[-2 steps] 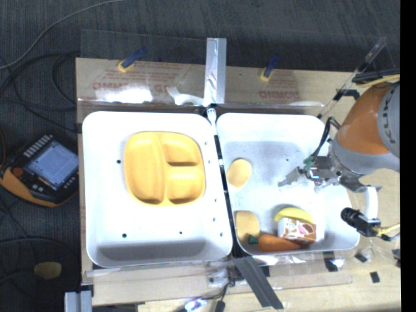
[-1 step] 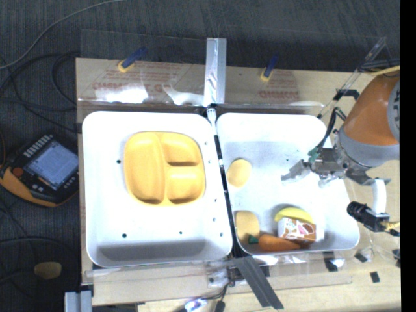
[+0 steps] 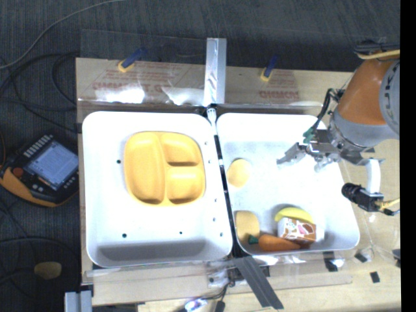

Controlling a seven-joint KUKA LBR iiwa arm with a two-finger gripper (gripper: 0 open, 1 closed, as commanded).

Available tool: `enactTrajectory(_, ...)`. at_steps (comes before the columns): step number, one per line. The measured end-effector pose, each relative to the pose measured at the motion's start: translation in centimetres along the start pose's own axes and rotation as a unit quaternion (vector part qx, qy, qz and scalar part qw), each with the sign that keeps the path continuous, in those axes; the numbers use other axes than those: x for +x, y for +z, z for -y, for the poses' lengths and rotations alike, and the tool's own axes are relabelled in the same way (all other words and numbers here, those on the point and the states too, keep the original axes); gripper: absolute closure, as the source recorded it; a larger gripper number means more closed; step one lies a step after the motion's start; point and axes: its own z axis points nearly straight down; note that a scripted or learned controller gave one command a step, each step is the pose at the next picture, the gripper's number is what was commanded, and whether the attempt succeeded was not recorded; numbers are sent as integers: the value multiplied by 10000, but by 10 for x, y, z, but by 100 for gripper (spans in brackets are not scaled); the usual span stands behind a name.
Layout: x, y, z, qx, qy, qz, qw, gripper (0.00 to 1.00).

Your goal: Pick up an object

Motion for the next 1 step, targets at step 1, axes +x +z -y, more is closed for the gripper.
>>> enactTrajectory(1, 9, 54, 42, 5, -178, -6, 9998, 0)
